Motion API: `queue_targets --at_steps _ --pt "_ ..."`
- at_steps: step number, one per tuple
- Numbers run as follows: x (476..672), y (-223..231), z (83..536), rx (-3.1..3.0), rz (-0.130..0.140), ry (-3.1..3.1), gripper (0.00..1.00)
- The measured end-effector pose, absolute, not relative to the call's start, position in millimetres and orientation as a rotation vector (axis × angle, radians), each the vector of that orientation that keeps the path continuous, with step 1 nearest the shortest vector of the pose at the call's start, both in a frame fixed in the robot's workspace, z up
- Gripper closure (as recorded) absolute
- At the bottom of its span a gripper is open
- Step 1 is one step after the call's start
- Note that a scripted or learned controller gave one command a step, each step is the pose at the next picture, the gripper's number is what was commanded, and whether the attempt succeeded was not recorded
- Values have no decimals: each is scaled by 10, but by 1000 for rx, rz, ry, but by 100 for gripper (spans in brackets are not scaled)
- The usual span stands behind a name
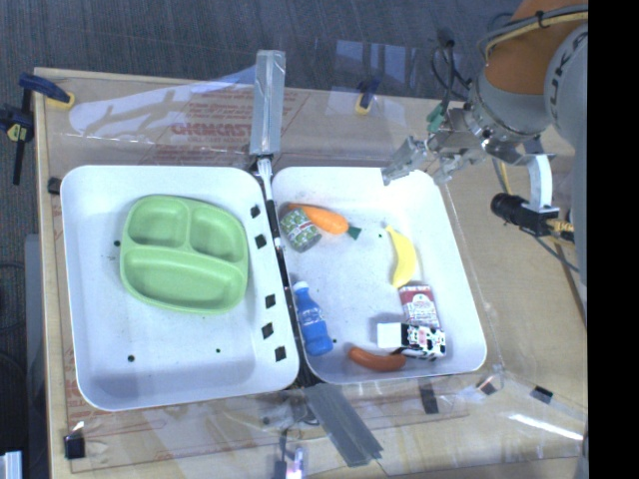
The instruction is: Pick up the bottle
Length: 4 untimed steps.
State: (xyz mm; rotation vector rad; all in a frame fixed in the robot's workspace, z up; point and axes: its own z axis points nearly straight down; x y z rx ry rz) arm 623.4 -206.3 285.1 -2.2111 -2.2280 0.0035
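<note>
Presently the blue bottle (311,319) lies on its side in the right bin (454,267), against that bin's left wall, between the green can (299,229) and the sausage (375,358). Up at the bin's far right corner hangs the gripper (407,160), well apart from the bottle; whether its jaws are spread cannot be told. A green divided plate (186,253) sits in the left bin (90,297).

light: bright, even | shadows: soft | focus: slightly blurry
</note>
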Motion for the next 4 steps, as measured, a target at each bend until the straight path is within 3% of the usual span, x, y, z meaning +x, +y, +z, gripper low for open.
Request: queue_targets --at_steps 1,2,3,4 --pt "5851 -1413 1626 -2353 5 -2075 0" --pt "5837 -1371 1419 -2047 2 -2379 0" --pt "5840 -1376 1521 -2044 3 -2382 100" --pt "5840 -1376 1522 -2044 3 -2382 0"
